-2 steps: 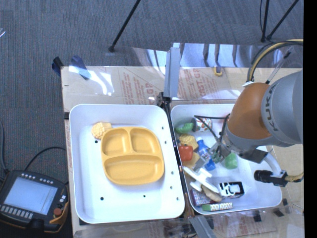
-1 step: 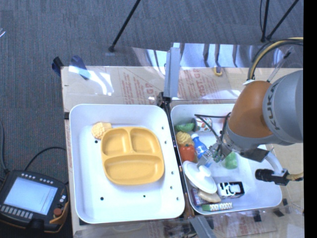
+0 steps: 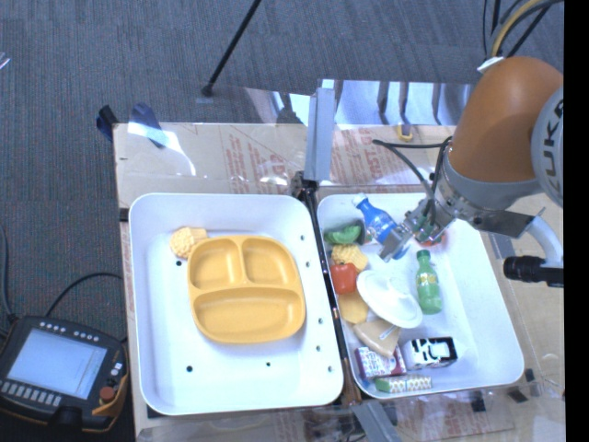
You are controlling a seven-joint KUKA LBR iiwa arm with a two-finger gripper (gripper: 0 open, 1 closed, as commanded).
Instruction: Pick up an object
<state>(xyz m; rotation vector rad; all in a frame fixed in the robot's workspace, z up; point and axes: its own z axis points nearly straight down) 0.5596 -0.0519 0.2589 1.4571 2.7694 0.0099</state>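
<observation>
Blue-capped clear bottle [image 3: 375,215] lies tilted in the right bin [image 3: 488,293], beside fingers [image 3: 402,238] whose state I cannot tell.

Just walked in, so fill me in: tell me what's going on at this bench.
A KUKA arm reaches in from the right, its gripper low over the right bin, beside a blue bottle and a green bottle. Nothing is visibly held. The left bin holds a yellow tray.
</observation>
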